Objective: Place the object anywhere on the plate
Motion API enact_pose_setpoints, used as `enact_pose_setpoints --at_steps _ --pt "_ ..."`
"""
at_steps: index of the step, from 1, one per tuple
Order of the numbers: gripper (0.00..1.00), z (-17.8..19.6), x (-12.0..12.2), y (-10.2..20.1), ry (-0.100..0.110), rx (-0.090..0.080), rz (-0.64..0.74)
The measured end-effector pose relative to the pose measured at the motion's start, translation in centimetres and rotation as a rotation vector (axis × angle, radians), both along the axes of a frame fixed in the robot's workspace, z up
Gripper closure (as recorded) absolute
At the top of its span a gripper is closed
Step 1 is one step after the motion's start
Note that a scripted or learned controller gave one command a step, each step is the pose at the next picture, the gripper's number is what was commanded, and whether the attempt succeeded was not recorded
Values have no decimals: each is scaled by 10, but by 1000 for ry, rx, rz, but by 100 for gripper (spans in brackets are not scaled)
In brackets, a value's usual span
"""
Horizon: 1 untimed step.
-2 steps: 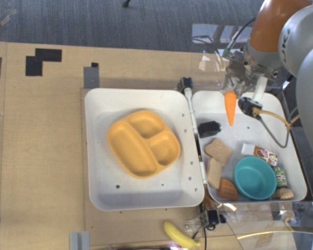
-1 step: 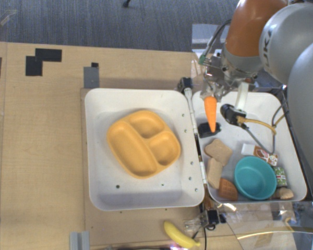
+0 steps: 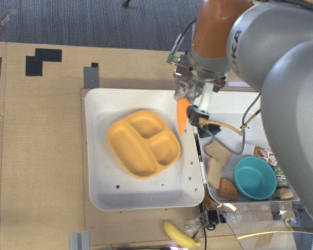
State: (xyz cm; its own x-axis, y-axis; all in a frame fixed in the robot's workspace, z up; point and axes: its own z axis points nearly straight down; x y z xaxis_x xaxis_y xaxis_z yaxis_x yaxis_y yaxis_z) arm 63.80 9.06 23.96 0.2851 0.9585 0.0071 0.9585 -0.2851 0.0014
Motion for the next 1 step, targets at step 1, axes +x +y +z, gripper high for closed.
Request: enact_pose_setpoints --at_steps 1 --pt "0 0 0 -5 0 -4 -7"
